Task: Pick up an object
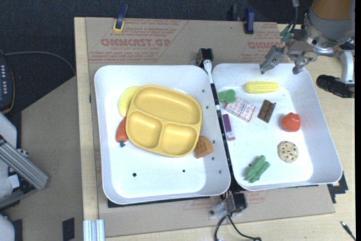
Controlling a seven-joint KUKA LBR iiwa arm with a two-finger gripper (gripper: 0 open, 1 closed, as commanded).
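Observation:
My gripper hangs over the far edge of the right bin, its two fingers spread apart with nothing between them. Just below it lies a yellow corn cob. Further down the right bin hold a brown chocolate bar, a red tomato, a cookie, green beans, a pink wrapped packet, a purple item and a green piece.
The left bin bears a yellow divided tray, with a yellow banana and a red-orange pepper at its left and a brown waffle piece at its right. Clamps sit on the cardboard's far edge.

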